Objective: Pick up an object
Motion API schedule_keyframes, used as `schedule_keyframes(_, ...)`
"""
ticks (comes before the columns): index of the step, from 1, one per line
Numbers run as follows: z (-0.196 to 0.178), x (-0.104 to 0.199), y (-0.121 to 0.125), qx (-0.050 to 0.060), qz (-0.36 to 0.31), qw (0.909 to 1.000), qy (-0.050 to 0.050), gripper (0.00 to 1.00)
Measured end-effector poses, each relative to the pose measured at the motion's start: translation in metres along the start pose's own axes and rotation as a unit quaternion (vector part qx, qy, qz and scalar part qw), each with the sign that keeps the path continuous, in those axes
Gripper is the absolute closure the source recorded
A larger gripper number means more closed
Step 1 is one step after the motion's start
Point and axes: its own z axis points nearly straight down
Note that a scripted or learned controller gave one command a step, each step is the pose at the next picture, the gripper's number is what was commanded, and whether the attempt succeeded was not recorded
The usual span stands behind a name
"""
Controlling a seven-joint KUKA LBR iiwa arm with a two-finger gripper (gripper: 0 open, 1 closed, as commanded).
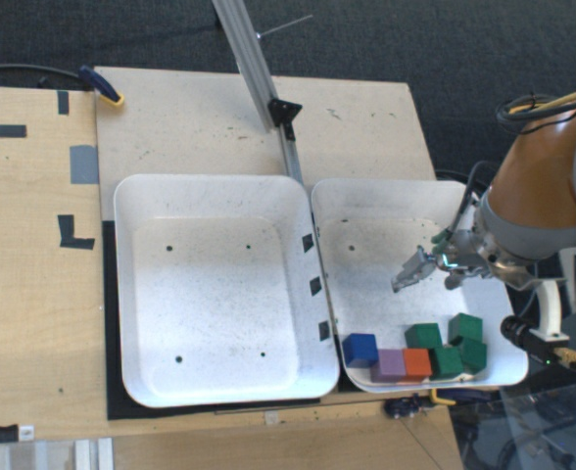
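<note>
Hand (417, 267) hangs over the right bin (386, 204), above its bare middle; its fingers look spread and carry nothing. Small blocks crowd the near corner: blue block (360, 349), purple block (393, 363), orange block (417, 362), green blocks (453, 346). They look light, stiff, flat-sided; the blue one, at the end, offers free opposite faces.

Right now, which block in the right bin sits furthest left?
The blue block. It ends the row along the right bin's near edge, left of the purple block and orange block; the green blocks cluster further right.
</note>
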Motion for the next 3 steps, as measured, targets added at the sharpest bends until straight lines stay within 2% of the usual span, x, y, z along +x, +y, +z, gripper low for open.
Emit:
schedule_keyframes(1, -0.002, 0.0, 0.001, -0.002, -0.001, 1.0, 0.0, 0.0)
schedule_keyframes(2, 0.046, 0.009, -0.005, 0.001, 0.0, 1.0, 0.0, 0.0)
schedule_keyframes(3, 0.092, 0.004, -0.008, 0.001, 0.0, 1.0, 0.0, 0.0)
